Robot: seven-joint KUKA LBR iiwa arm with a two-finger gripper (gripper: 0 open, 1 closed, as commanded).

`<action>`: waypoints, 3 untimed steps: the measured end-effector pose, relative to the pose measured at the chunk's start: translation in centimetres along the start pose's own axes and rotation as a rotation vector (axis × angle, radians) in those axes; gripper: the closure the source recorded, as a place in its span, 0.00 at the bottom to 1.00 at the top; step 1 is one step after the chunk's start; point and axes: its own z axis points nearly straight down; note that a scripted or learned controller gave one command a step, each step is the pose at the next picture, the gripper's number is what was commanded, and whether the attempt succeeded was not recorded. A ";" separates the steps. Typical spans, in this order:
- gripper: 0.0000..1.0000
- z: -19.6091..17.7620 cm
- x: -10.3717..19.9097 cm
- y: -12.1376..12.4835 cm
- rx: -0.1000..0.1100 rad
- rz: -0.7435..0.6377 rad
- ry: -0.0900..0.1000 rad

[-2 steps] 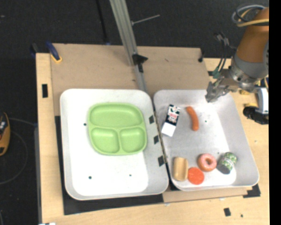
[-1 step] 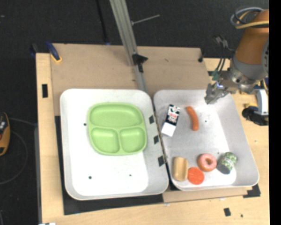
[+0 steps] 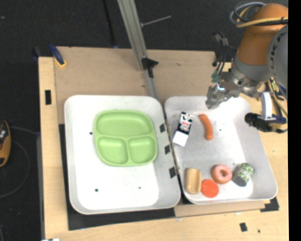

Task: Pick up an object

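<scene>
Desk (image 3: 105, 72) seen from the one overhead camera: tan board carrying two shallow white bins side by side, left bin (image 3: 83, 185) and right bin (image 3: 251, 137).

Left bin count: one green divided plate (image 3: 124, 137), three compartments, lying flat near the bin's middle. Nothing rests on it. We judge it is not the likely target.

Right bin count: six loose items. One black-and-white small carton (image 3: 183, 128) near the bin's left wall, lying tilted. One orange sausage-shaped piece (image 3: 206, 126) just beside it, well clear of the rest. Along the near edge, a row of four: one tan cylinder (image 3: 192, 180), one red-orange round piece (image 3: 209, 188) touching or nearly touching it, one pink doughnut (image 3: 221, 173), one green-speckled ball (image 3: 243, 174). That row is crowded, so we judge the sausage piece the easier pick.

Arm reaches in from the right, orange band above the wrist. Gripper (image 3: 214, 100) hangs over the far corner of the right bin, just beyond the upper end of the sausage piece, apart from it. Whether the fingers are spread or pressed together we cannot tell; nothing is seen between them. No item looks lifted; pick not yet made, in our judgement.
</scene>
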 end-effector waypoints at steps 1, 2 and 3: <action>1.00 -0.4 4.4 -0.9 0.001 0.001 0.000; 1.00 0.1 9.3 -0.6 0.002 0.000 0.000; 1.00 -0.9 14.3 0.0 0.000 -0.001 0.000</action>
